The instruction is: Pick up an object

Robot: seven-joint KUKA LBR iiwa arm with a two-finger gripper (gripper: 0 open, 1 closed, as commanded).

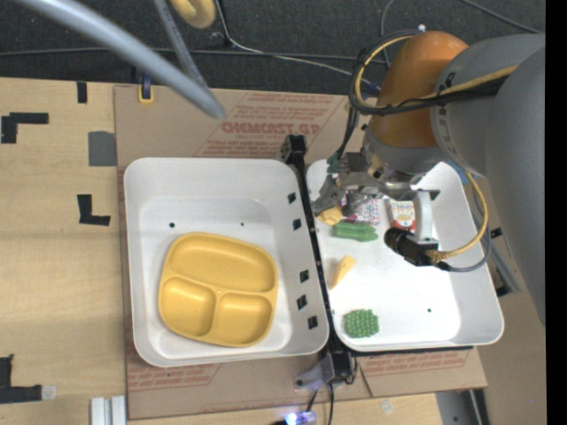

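On the desk (53,264) lies a sheet of cardboard (266,122), and on it two shallow white bins stand side by side, touching along their inner walls. The left bin (142,193) holds a yellow plate (217,288) with three compartments, lying flat towards the near side. The arm (496,87) reaches in from the right and bends down over the far part of the right bin (425,304), where the tool (350,197) hangs low, close to the inner wall and above a cluster of small things. Whether the tool is open or closed cannot be told, because the wrist and its fittings cover it from above, and nothing can be seen gripped in it. Just beneath and beside the tool lie a green pod (355,232), on its side, a small yellow piece (330,217) close to the wall, a pink and white packet (365,209), and to its right a small bottle (403,212) with a red label. Nearer the camera and apart from that cluster, a yellow wedge (341,270) lies close to the inner wall. A round green clump (361,323) sits by itself towards the near edge of the right bin, well away from the tool.
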